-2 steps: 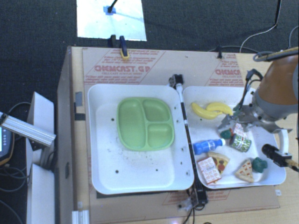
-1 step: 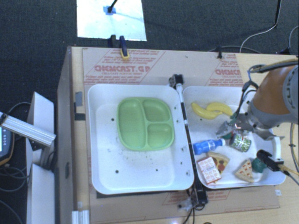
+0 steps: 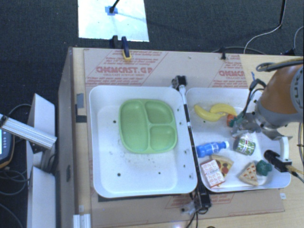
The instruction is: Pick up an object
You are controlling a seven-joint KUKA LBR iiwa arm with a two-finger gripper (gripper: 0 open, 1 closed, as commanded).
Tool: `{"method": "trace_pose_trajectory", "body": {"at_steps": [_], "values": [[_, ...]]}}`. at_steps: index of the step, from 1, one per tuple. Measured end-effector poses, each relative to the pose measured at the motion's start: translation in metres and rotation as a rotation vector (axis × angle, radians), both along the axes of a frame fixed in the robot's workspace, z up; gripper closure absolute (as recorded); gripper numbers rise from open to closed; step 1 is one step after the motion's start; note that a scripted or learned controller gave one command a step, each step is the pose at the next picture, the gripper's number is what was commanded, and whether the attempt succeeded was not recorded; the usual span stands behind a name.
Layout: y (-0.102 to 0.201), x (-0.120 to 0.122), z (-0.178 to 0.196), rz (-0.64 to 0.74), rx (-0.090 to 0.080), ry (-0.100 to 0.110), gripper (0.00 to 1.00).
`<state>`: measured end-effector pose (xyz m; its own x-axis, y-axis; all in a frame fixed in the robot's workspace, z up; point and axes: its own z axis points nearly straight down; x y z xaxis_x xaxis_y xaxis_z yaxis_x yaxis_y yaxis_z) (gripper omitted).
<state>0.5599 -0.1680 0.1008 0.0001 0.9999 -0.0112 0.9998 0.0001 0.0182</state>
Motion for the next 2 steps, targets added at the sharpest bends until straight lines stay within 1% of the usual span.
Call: {"method": "trace_pose_trajectory", "body": {"at_steps": [1, 2], "values": [[-0.0326, 0.0563, 0.0231, 0.004, 0.009, 0.014, 1.00], [-0.0327, 0.0568, 0.0241, 0.003, 0.009, 0.012, 0.00]]}}
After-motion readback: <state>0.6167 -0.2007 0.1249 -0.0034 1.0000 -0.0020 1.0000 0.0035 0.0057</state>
